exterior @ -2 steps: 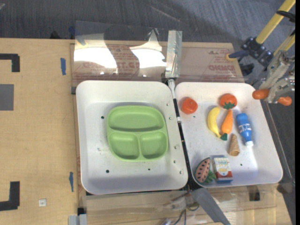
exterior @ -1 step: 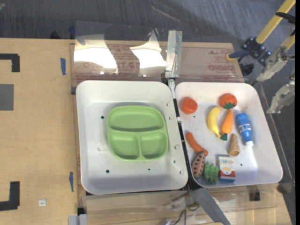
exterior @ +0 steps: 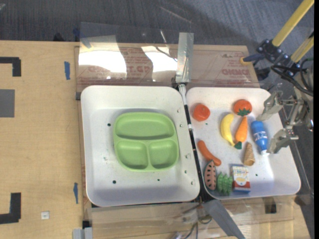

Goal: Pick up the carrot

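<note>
Two shallow white bins are sitting side by side on a tan wooden bench (exterior: pixel 35 133), seen from above at a slant, with a clear plastic sheet (exterior: pixel 164 63) lying behind them. Resting in the left bin (exterior: pixel 94 103) is a green plate (exterior: pixel 146 141) with three compartments, one long across the top and two smaller below. Filling the right bin (exterior: pixel 289 178) are toy foods. Near its middle the carrot (exterior: pixel 241 128) is lying almost upright in the view, its orange body pointing up toward a tomato (exterior: pixel 242 106) and its dark green end pointing down. It is lying just right of a banana (exterior: pixel 228 129) and just left of a blue bottle (exterior: pixel 258 136). A cone (exterior: pixel 248 154) is sitting just below the carrot. Toward the upper left of the bin a round red-orange fruit (exterior: pixel 201 112) is sitting, and below it a sausage (exterior: pixel 209 153) is slanting down to the right. Along the bottom edge a watermelon slice (exterior: pixel 210 175), a green piece (exterior: pixel 224 183) and a small carton (exterior: pixel 241 177) are lying in a row. At the bin's right edge the gripper (exterior: pixel 275 127) is hovering with its two metal fingers (exterior: pixel 271 105) spread apart, gripping nothing, one finger near the upper right rim and the other just right of the bottle. It is sitting well to the right of the carrot, with the bottle between them.
</note>
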Tool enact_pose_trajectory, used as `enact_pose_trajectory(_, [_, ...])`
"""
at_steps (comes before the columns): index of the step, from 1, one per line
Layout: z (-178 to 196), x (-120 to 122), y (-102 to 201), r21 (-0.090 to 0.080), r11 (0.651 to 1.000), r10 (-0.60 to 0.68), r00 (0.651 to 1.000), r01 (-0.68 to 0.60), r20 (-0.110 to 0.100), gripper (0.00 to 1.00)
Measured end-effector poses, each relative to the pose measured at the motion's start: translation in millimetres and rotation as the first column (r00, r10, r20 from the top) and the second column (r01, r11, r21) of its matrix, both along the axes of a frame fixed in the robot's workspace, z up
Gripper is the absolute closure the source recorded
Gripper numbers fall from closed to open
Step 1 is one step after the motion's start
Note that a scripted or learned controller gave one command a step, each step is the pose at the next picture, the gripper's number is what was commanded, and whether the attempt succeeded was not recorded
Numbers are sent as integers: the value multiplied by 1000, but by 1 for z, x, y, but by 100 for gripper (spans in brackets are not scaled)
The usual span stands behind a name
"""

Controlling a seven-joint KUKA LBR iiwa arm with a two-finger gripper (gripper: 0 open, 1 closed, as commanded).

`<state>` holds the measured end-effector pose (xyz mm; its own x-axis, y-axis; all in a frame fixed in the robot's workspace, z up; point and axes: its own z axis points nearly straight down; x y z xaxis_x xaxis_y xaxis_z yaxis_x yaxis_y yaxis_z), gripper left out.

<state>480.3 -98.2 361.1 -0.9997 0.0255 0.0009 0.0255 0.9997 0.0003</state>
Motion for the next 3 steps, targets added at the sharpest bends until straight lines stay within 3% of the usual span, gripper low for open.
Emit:
enact_pose_trajectory(1, [-109,7,21,2,996,91,996,-91,-3,0])
enact_pose_trajectory(2, [-259,43,-17,-2,998,61,998,-61,11,0])
enact_pose_trajectory(3, [-272,110,-58,1,980,-197,980,197,14,0])
